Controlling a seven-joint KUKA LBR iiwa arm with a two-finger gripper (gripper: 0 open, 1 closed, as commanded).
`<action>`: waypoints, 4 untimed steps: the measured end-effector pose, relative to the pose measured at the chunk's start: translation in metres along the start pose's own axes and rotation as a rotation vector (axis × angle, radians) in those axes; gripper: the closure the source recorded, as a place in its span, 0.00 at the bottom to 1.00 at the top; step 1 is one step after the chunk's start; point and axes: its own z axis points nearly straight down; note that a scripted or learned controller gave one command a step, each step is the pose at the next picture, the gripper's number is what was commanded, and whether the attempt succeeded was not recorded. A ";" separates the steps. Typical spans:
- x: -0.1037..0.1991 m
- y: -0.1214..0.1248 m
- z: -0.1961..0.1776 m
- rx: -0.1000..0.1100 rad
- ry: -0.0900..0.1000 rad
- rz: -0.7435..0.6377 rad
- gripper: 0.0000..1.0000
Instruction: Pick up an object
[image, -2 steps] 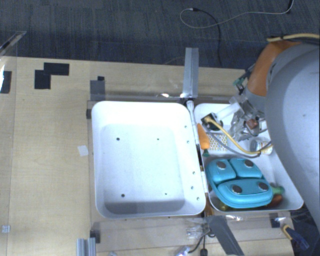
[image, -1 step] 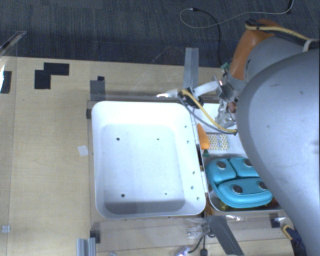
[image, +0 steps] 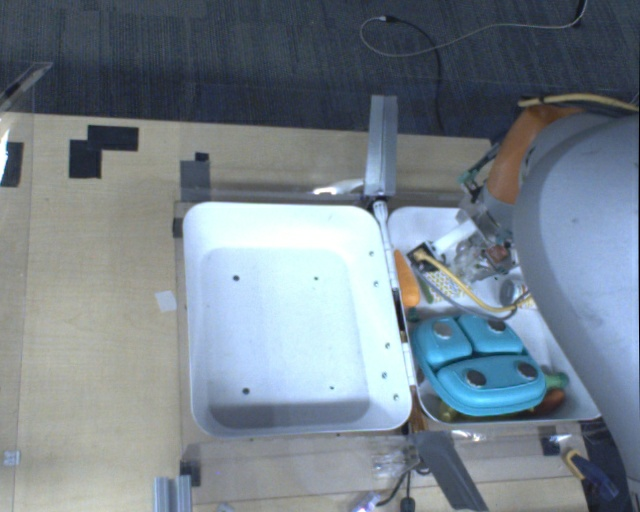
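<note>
The grey arm (image: 585, 260) fills the right side of the camera view, its orange band (image: 515, 150) high above the right bin (image: 432, 408); the gripper (image: 487, 255) hangs low over the far half of that bin, among a clutter of small pieces, and whether it is wide, narrow or closed on anything I cannot tell, since the tips blur into the objects beneath; a slim orange object (image: 407, 280) lies along the bin's left wall, just beside a dark patterned piece (image: 436, 275); nearer the camera sit turquoise plastic toys (image: 478, 365), perhaps several pieces stacked together, taking up most of the near half; a dark brownish object (image: 552, 400) peeps from under their right edge; the left bin (image: 285, 315) stands just beside the right one on the wooden bench (image: 90, 330).
</note>
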 end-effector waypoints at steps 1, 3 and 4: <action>-0.025 -0.013 0.001 -0.012 0.023 0.246 1.00; -0.080 0.090 -0.034 0.006 -0.012 0.161 0.00; -0.037 0.109 -0.093 0.005 -0.011 0.024 0.00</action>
